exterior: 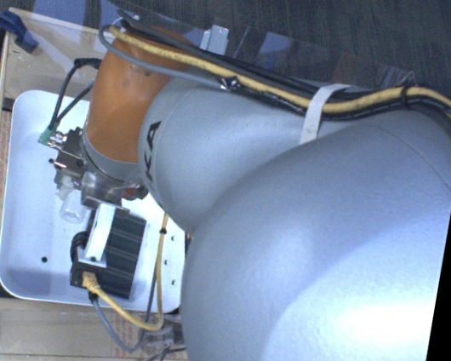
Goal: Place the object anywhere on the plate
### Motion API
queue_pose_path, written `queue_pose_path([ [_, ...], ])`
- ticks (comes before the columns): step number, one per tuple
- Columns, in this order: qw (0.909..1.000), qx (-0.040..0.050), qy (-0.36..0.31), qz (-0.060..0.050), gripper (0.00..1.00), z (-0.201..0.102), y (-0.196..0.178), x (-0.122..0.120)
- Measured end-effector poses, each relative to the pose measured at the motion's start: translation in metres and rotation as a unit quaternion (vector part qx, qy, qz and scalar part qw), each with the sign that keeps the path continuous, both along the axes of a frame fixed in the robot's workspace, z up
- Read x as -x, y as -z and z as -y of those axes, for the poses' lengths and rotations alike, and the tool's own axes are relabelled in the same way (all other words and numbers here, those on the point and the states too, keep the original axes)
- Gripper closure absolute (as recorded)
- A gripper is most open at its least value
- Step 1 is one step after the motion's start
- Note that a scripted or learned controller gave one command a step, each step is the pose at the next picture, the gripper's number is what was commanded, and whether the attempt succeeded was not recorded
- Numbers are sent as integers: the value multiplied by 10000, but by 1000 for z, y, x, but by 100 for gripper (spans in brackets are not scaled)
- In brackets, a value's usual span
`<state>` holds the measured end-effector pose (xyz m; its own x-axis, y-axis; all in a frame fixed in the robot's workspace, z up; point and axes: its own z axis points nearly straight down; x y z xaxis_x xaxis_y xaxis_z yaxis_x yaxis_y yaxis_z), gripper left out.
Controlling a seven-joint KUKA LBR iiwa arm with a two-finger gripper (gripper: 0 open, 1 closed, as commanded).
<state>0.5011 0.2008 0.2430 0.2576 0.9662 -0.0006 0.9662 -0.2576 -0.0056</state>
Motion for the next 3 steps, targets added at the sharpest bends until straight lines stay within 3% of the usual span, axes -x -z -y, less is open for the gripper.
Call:
queue_pose_path([
  [1, 9976, -8, 695, 34, 100, 125, -163, 17],
  [2, 9976, 14, -699, -16, 100, 48, 32, -25],
  [3, 9983, 9, 585, 3, 100, -9, 36, -133],
])
